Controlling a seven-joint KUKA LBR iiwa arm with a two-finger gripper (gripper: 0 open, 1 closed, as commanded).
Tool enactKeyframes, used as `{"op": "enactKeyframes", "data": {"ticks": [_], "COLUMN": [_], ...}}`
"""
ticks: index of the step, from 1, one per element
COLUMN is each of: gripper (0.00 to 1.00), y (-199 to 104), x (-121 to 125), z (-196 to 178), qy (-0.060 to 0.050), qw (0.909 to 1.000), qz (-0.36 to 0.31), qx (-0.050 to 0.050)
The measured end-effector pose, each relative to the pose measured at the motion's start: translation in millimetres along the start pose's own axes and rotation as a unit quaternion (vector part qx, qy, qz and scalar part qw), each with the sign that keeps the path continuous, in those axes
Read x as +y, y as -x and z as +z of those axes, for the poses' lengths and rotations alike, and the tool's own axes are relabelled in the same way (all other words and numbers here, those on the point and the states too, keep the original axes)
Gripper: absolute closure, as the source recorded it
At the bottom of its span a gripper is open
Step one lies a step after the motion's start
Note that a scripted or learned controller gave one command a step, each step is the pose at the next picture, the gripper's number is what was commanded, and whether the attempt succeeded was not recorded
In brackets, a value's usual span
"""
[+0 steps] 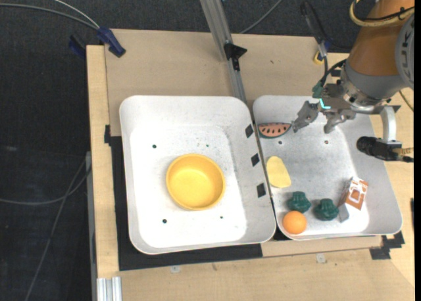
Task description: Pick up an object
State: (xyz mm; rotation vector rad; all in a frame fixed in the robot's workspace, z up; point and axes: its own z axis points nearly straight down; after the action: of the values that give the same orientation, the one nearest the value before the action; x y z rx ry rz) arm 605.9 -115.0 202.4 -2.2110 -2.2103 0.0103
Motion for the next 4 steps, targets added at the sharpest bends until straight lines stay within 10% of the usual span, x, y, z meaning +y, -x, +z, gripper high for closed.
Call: {"op": "enactKeyframes", "data": {"ticks": [4], "gripper": [0.00], "y": [-11.3], "x": [-1.9], "z": [107.5], "qy": [0.000], "qw": [1.0000], "qz": [0.001], "qx": [0.000]}}
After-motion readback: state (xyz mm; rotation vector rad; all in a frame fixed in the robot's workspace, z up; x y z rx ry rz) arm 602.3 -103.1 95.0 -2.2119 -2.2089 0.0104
